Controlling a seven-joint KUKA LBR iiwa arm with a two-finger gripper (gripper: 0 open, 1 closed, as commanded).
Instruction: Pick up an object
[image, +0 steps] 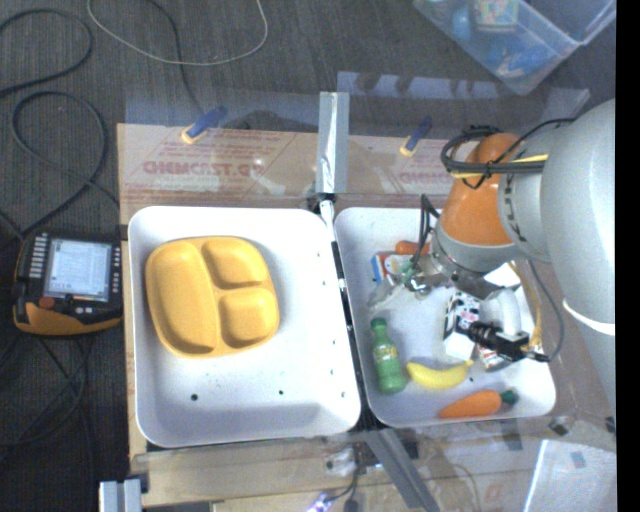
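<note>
Green bottle (386, 354) beside banana (439, 374), carrot (470, 404) near

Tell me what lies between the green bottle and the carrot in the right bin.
In the camera view, a banana lies between the bottle and the carrot, its left tip close to the bottle's base and the carrot just below its right end.

bins 2 (240, 425) | yellow tray 1 (212, 293) | green bottle 1 (386, 355) | banana 1 (437, 375) | carrot 1 (470, 404)
</note>
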